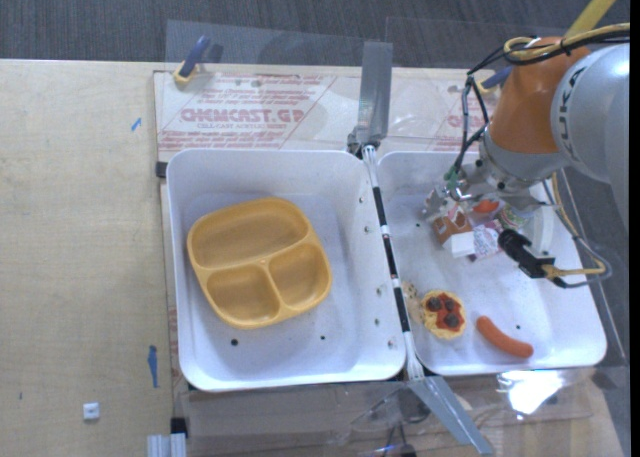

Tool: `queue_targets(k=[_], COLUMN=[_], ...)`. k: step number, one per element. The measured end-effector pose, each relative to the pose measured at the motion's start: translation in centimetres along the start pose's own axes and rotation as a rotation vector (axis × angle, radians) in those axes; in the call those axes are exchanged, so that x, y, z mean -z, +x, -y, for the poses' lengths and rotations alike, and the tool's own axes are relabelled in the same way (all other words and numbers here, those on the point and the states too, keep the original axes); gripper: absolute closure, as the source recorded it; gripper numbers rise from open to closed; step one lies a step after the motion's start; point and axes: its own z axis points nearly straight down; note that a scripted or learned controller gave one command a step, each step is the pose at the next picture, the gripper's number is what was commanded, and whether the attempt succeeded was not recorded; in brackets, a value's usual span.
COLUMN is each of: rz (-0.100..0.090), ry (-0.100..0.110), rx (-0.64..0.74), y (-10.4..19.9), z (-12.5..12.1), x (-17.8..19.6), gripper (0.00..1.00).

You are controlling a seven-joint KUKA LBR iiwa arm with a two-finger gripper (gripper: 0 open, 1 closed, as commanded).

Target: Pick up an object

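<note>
Jaws cannot be read from this slant: the gripper (462, 203) is low in the right bin (590, 345), its tip buried in a small clutter of packets (470, 235) by the divider (385, 245), and whether they are apart or closed I cannot tell. Nothing is visibly held. Judging by position, the packets directly under the tip are the likeliest target, while the pizza toy (443, 312) and the sausage (504, 337), long axis slanting away from the divider, lie nearer the bin's front edge.
</note>
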Motion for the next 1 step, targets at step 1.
queue_targets(k=[1], rz=[-0.002], ry=[0.006], rx=[0.051], y=[2.65], z=[4.7], x=[10.17], gripper=[1.0])
